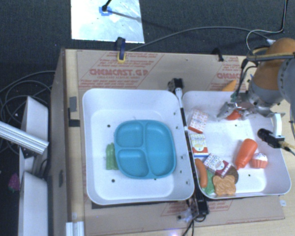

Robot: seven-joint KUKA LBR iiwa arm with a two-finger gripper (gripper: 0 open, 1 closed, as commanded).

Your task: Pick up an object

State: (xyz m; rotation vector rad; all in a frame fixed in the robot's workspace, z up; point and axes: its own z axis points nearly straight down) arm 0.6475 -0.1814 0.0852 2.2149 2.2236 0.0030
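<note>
Cardboard sheet (137, 68) under 2 bins reads "CHEMCAST GP".

Divided plate (145, 149) in left bin (96, 132); toys in right bin (275, 178).

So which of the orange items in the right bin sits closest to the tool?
The small orange-red piece at the bin's far end, directly beneath the tool; the orange bottle and sausage lie nearer the camera.
</note>
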